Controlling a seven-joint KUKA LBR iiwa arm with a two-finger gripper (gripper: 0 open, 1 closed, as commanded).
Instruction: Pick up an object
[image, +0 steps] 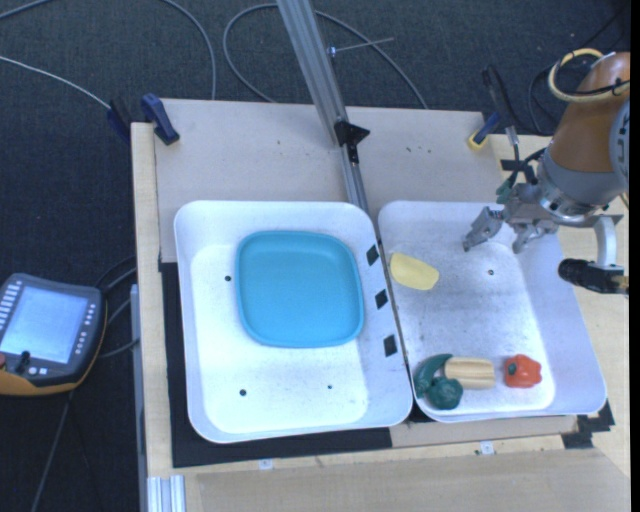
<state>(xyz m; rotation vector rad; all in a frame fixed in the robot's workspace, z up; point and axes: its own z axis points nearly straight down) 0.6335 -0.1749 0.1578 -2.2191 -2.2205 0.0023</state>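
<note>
A: Where is the end effector (502, 233) seen?

B: It is seen over the far part of the right bin (560, 300), at the end of the grey arm (590, 130) that reaches in from the right. Its two fingers (478, 232) are spread apart, and nothing is held between them. Whether the bin floor is touched by them cannot be told.

A: What is found in that bin?

B: A pale yellow piece (413, 271) is laid near the bin's left wall, well apart from the end effector. Along the near edge three things are lined up: a dark green item (437, 383) at the left, a tan cylinder (470, 372) just beside it and seemingly touching it, and a red-orange pepper-like item (521, 371) at the right, just beside the cylinder. All three are kept well apart from the fingers.

A: And the left bin (200, 300)?

B: A blue square plate (299, 288) is set flat in it, toward the middle.

A: What else is carried by the tabletop (250, 150)?

B: A metal rail (322, 80) is run at a slant from the far edge down to the gap between the bins, and blue clamps (160, 118) are fixed at the far corners. A handheld control pendant (45, 330) is laid off to the left, on the dark floor.
</note>
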